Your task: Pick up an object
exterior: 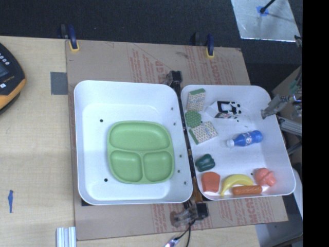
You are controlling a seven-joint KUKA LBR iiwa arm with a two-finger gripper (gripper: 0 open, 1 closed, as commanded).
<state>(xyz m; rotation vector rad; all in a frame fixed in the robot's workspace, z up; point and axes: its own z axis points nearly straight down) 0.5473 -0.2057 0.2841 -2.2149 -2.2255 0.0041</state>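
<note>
The left bin (82, 138) holds a green divided tray (140, 151) lying flat near its middle, with bare white floor all round it, widest along the far side and the left wall. Touching it on the right, the right bin (275, 138) carries the loose items. Along its left wall lie a patterned packet (196, 100), a green round piece (193, 118) and a checked packet (203, 131), close together; nearer the front sits a dark green pepper (205, 162). A black-and-white card (226, 109) lies toward the far side, and a blue bottle (245, 138) lies on its side near the middle with open floor around it. Crowded at the front edge are an orange block (210, 181), a banana (236, 180), a sausage (247, 190) and a pink-orange lump (265, 177). The gripper (270, 110) hangs at the bin's right rim; whether its jaws are apart or together I cannot tell.
</note>
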